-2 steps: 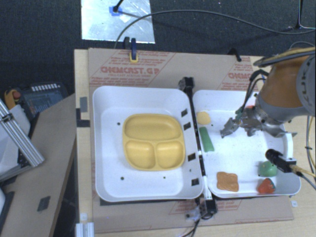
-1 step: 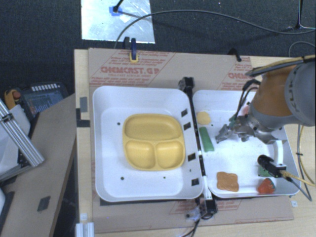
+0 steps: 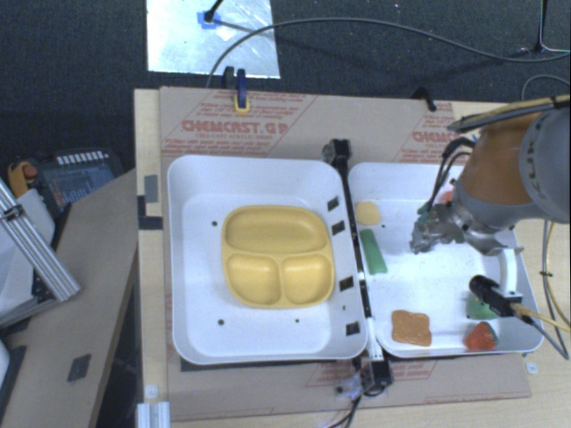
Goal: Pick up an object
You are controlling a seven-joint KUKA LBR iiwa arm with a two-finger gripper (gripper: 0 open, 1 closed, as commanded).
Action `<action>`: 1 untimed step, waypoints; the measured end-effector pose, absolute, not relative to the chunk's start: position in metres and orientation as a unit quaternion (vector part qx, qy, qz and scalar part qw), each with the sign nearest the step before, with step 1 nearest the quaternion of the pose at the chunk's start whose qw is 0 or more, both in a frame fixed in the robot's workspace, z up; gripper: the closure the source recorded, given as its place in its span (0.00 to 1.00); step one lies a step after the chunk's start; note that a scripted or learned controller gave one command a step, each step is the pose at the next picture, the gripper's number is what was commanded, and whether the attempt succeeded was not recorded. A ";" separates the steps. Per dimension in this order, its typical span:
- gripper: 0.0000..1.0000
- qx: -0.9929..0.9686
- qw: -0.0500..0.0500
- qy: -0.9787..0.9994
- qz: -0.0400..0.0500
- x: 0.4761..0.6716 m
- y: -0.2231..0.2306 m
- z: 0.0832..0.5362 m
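We can read red print on the brown board (image 3: 268,119) under the bins: "CHEMCAST" followed by letters that look like "G P", on the stretch behind the left bin, well to the left of the gripper (image 3: 426,236) and farther from us. The same red print shows again on the board just behind the gripper, but there it is partly hidden and too small for us to make out. We can read nothing else.
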State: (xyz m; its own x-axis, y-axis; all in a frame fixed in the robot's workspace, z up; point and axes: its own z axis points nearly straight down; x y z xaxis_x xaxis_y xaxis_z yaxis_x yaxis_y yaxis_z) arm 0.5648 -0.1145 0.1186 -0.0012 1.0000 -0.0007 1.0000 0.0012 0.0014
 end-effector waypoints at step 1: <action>1.00 0.706 0.003 0.709 0.002 0.569 -0.110 0.163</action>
